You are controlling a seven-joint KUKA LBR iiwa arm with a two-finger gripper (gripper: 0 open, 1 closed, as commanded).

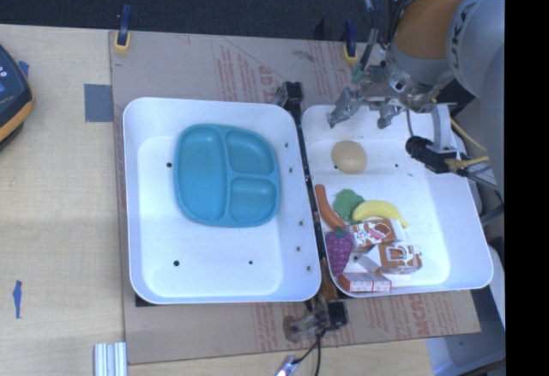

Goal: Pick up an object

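- The pincer (pixel 367 111) hangs over the far end of the right bin (pixel 446 203), its two fingers spread apart with nothing between them
- One round tan bun (pixel 349 156) lies on the bin floor just toward the camera from the pincer, a little left of its midline, apart from the fingertips and with clear floor all round it
- Further toward the camera from the pincer, past the bun, sits a crowded cluster: one orange-red sausage (pixel 327 206) along the bin's left wall, one green leafy piece (pixel 347 202) touching it, one yellow banana (pixel 378 211) just right of the green piece
- Beyond these, at the near end of the bin, one purple grape bunch (pixel 338 249) lies against several small red-and-white packets (pixel 384 256); I count about three, but they overlap and the exact number is hard to tell
- A black fitting with cable (pixel 431 152) on the arm juts over the bin to the right of the pincer
- To the left of the pincer, across the shared rim, the left bin (pixel 154 271) holds one blue divided plate (pixel 227 174) with three compartments
- Two bins in all sit on a brown cardboard sheet (pixel 214 65) on the desk (pixel 51 220)
- Far left of the pincer, at the desk edge, part of one yellow-and-black device (pixel 12 95) shows
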